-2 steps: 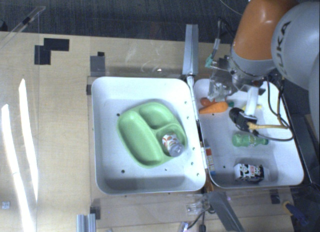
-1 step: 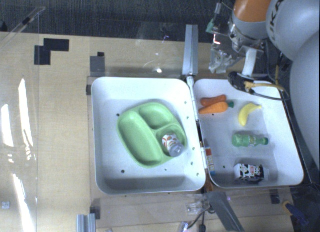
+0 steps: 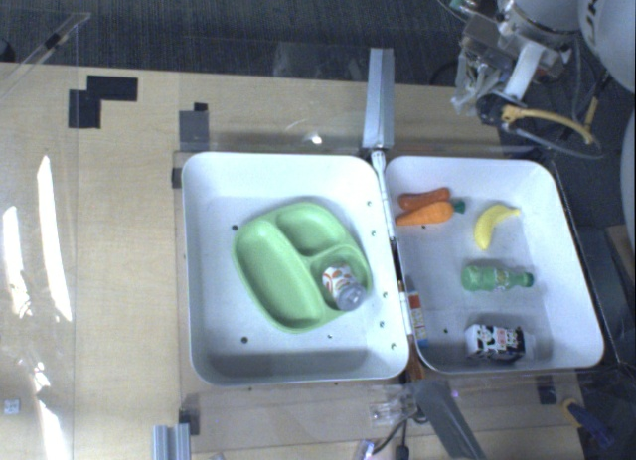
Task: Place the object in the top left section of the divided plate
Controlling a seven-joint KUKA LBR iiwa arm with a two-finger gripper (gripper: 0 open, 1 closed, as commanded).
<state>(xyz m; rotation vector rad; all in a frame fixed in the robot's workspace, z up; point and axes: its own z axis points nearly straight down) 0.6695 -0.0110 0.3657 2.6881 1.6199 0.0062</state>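
Note:
A green divided plate [image 3: 281, 271] lies in the left bin [image 3: 209, 249]. A small silver can [image 3: 341, 286] with a printed label lies on its side in the plate's small lower-right section. The small upper section and the large left section hold nothing. My gripper [image 3: 475, 90] hangs high at the top right, beyond the far edge of the right bin [image 3: 566, 249], well away from the plate. It looks open, with nothing between its fingers.
The right bin holds two carrots [image 3: 425, 207], a yellow banana [image 3: 492, 223], a green bottle [image 3: 495, 277] lying down and a black-and-white can [image 3: 495, 342]. A metal post [image 3: 378, 100] stands behind the divider between the bins. Cables [image 3: 547, 125] trail below the wrist.

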